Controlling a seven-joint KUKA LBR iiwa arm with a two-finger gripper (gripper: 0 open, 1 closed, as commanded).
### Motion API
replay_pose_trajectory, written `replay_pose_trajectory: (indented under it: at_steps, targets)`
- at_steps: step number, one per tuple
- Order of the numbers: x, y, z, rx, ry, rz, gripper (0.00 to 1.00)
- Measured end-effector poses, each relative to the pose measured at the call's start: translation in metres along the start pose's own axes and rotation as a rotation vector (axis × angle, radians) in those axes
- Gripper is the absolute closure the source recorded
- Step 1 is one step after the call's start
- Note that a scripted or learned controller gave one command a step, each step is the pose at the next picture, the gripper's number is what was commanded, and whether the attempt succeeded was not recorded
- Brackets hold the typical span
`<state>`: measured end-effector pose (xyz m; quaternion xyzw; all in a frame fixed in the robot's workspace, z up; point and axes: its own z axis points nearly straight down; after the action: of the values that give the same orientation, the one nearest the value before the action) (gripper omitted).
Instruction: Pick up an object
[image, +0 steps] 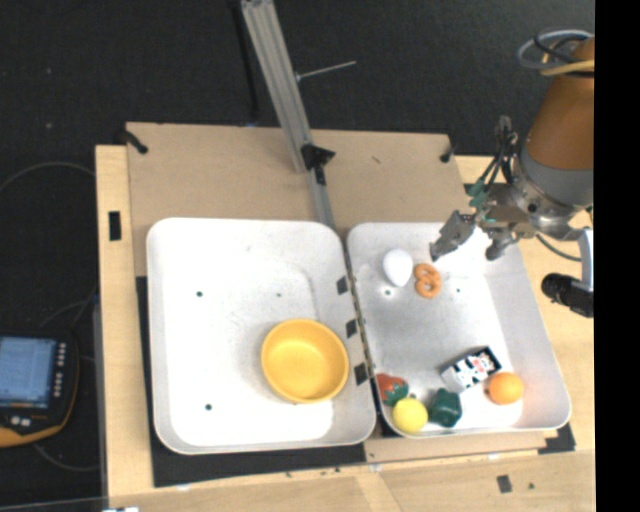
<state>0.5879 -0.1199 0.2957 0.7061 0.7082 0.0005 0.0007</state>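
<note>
Though patterned, the black-and-white box (470, 369) shows no readable writing.

The arm (560, 130) shows a rounded orange band over a grey wrist section. Below that sits a cluster of dark fittings with teal-green bits and thin cabling, and the gripper (472, 240) ends in two dark, slim fingers.
</note>
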Motion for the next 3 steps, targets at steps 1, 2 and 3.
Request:
replay_pose_trajectory:
  at_steps: [1,2,3]
  targets:
    - [0.0,0.0,0.0,0.0,0.0,0.001,0.0]
    - [0.007,-0.006,0.05,0.004,-0.001,0.005,0.0]
    - [0.005,-0.005,0.113,0.007,-0.001,0.004,0.0]
